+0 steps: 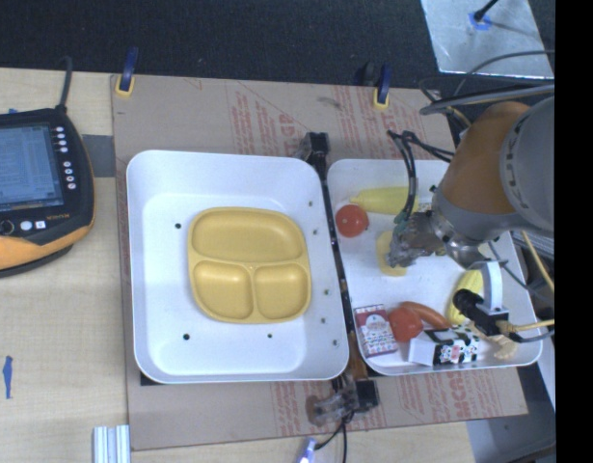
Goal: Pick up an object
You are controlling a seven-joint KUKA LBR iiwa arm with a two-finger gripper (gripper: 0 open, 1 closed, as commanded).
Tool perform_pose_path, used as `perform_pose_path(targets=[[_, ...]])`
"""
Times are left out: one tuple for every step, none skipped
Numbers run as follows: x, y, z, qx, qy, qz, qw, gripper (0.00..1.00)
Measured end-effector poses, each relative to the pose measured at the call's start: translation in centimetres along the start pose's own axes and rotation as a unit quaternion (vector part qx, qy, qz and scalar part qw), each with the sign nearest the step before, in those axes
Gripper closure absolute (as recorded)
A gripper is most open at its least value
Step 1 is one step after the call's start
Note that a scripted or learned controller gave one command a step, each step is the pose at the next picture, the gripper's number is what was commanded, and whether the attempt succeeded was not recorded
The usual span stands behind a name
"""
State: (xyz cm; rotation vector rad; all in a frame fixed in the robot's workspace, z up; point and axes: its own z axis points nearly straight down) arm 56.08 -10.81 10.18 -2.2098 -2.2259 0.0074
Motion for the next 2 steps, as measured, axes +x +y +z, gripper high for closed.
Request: perform_pose_path(targets=[[-3.31,-1.08,-4.26,-0.002,0.0,0.002,1.0,1.0],[-3.29,-1.09,-4.23,-0.002,0.0,0.002,1.0,0.0]])
